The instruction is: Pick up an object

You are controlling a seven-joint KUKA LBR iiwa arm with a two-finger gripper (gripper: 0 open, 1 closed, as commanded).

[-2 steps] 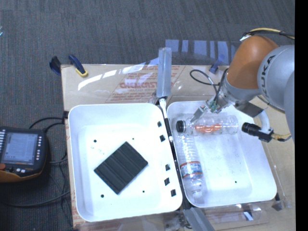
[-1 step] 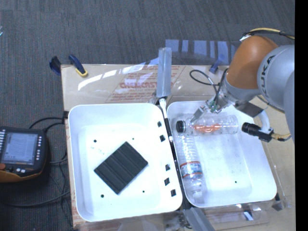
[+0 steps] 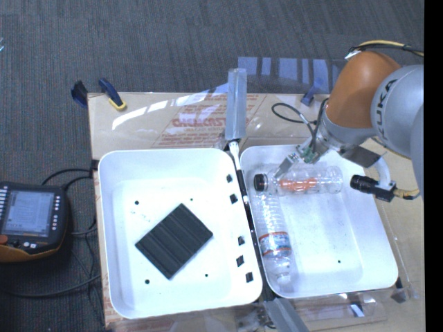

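In the right bin (image 3: 360,272), a clear plastic bottle (image 3: 311,183) with a black cap and orange contents lies on its side along the far wall, cap pointing left. A second clear bottle (image 3: 275,244), with a red and blue label, lies lengthwise along that bin's left wall. In the left bin (image 3: 121,178), a black ribbed rectangular pad (image 3: 174,241) lies flat near the middle. My gripper (image 3: 289,166) reaches in from the right and hangs tilted just over the capped end of the orange-filled bottle. Nothing is seen held in it.
A grey upright post (image 3: 237,106) stands behind the seam between the bins, and black clips (image 3: 241,241) line that seam. A teach pendant (image 3: 31,216) lies on the floor at the left. Blue and yellow clamps (image 3: 107,94) sit at the bench's far left corner.
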